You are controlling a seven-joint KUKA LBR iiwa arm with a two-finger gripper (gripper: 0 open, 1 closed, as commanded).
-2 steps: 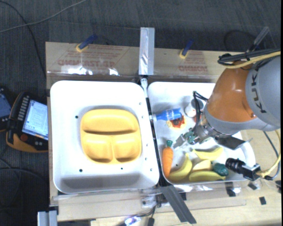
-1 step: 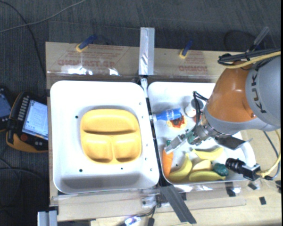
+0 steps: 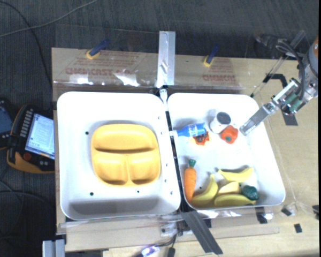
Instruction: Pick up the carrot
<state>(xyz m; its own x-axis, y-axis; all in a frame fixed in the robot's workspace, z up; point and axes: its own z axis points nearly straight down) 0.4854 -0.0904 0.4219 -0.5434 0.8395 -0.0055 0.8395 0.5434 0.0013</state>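
One carrot (image 3: 189,181) lies in the right bin (image 3: 267,149), near its front-left corner, just beside the bananas (image 3: 227,189). Its long axis runs front to back, with the green top toward the back. Two bananas curve to its right. One yellow tray (image 3: 126,153) sits in the left bin (image 3: 75,143). The gripper (image 3: 251,123) hangs over the right bin's back-right corner; whether it is open or closed cannot be told.

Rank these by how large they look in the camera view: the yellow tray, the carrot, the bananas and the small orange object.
1. Yellow tray, clearly the largest.
2. Bananas, taken as a bunch.
3. Carrot.
4. Small orange object, the smallest.
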